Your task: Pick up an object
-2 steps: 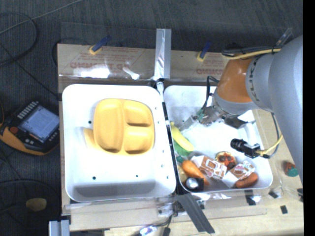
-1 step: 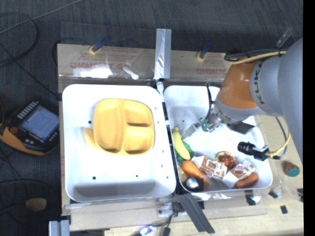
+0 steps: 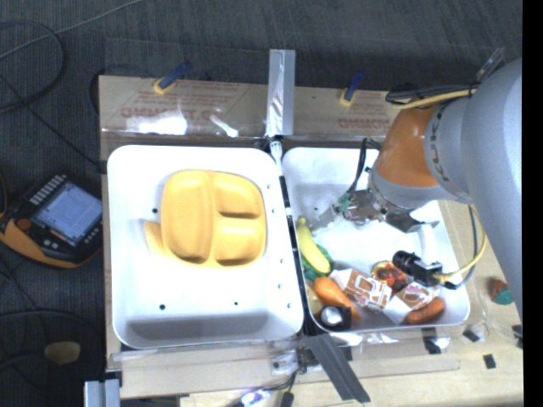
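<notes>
We see the gripper (image 3: pixel 361 208) low over the right bin (image 3: pixel 316 170), its grasp unreadable from here, with a banana (image 3: pixel 308 247) and carrot (image 3: pixel 332 292) beside it, and a yellow divided tray (image 3: pixel 212 216) in the left bin (image 3: pixel 127 253).

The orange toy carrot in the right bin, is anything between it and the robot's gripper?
Nothing visible blocks it. The gripper hangs over bare white bin floor, and the orange toy carrot lies nearer the front wall. The yellow-and-green banana-like toy sits just left of that path, beside the right white bin's left wall.
</notes>
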Available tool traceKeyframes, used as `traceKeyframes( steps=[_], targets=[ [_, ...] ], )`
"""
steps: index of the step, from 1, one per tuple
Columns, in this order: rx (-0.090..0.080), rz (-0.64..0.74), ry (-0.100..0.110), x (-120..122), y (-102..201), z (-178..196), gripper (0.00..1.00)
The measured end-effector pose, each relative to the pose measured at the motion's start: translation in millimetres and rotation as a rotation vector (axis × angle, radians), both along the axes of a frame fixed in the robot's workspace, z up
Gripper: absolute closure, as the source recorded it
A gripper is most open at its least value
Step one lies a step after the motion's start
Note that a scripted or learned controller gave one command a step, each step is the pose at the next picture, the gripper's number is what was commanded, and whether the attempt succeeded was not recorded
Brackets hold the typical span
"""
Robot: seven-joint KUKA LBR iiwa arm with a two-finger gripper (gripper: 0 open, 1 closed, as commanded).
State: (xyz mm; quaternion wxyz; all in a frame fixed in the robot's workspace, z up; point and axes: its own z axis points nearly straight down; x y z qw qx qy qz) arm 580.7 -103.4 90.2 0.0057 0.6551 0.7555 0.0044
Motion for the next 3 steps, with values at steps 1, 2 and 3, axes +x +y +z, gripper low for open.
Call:
traceKeyframes(
  steps=[1, 2, 3],
  targets=[
    [-0.003, 0.089, 0.001, -83, -8, 1, 0.0],
    [0.0, 0.003, 0.005, -33, -17, 0, 0.0],
    [-0.003, 0.034, -0.001, -92, -20, 0, 0.0]
  ],
)
